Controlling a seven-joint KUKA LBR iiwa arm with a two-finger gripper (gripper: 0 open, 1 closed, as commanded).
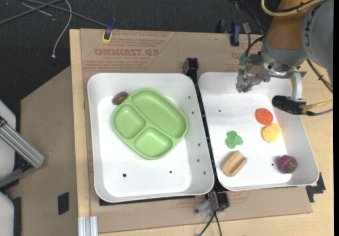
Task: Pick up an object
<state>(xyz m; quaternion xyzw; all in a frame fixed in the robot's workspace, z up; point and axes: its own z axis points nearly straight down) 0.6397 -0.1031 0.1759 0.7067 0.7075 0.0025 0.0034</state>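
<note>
Gripper (247, 84) above right bin (217, 123) far edge, jaw state unclear. Bread roll (233, 163) lies with long axis diagonal, pointing upper right toward the corn (271, 133).

The cardboard sheet (132, 49) reads "CHEMCAST GP" (red print, smaller lines illegible).

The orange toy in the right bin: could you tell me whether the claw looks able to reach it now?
Probably yes. The claw hovers over the right bin, and the orange toy lies uncovered, apart from its neighbour.
</note>
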